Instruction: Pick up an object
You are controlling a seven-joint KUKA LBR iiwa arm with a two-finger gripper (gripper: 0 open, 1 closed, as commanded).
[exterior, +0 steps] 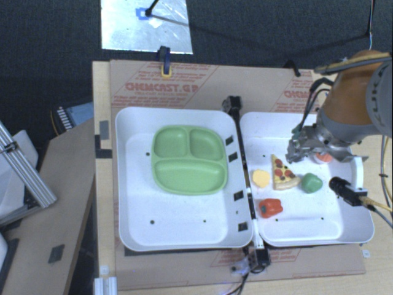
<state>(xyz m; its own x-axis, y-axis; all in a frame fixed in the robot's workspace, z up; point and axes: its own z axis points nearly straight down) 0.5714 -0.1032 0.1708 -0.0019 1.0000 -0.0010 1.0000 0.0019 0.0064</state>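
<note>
- I see a green plate (187, 160) in the left bin (132, 226).
- The right bin (319, 226) holds a pizza slice (283, 173), yellow piece (261, 178), green ball (311, 182) and red pepper (269, 208).
- I can't tell the claw's (298, 147) grip.

A single fixed camera is looking down at a slant from above the bench, facing the two shallow white plastic bins lying side by side: the left bin (132, 165) and the right bin (350, 226). It is sitting far enough back to be taking in both bins whole, the brown cardboard sheet (184, 82) printed with red lettering lying beneath them, a shiny square metal plate (123, 17) on the dark carpet beyond, and a silver aluminium rail (21, 168) cutting in at the left edge. The grey arm with the orange band (353, 94) is entering from the right side of the frame, above the right bin.
</note>
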